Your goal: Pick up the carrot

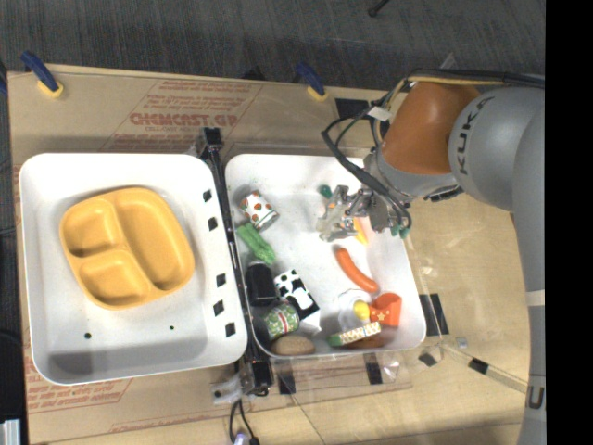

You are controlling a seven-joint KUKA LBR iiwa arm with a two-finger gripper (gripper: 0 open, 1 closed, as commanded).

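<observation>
Arm (482, 146) looms closest, gripper (345, 213) hanging just above the carrot's (357, 271) upper end. Can't tell how it's set. Looks like the approach step; next it needs to drop down and straddle the carrot.

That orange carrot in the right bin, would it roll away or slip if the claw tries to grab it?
The carrot looks smooth and rounded, so it might roll or slide sideways if nudged. It tapers, so the fingers could slip along it unless they close near its middle. It appears to be a stiff toy, probably light, and it lies flat on the bin floor just below the gripper.
</observation>
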